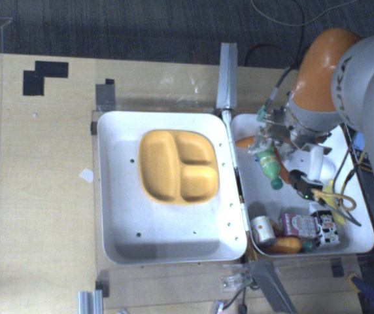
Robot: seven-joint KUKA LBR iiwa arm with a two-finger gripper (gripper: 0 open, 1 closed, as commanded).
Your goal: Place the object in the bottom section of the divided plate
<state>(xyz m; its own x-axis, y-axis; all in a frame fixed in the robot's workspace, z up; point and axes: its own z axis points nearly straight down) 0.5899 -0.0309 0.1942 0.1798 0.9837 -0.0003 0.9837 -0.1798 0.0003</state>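
Pincer (271,150) on the grey arm sits low in the right white bin (363,237), and whether it is clenched or released cannot be told. Just beneath it lies a green plastic bottle (270,168), slanted, with a small orange piece (243,142) beside the bin's left wall. Further down that bin lie a yellow-handled tool (334,201), a maroon box (298,225), a white can (262,228) and an orange oblong item (285,244). A yellow divided plate (177,165) rests in the left white bin (118,241) on the bench (36,195).

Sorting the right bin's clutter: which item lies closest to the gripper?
The green bottle, right at the gripper; the can and orange piece lie by the near wall.
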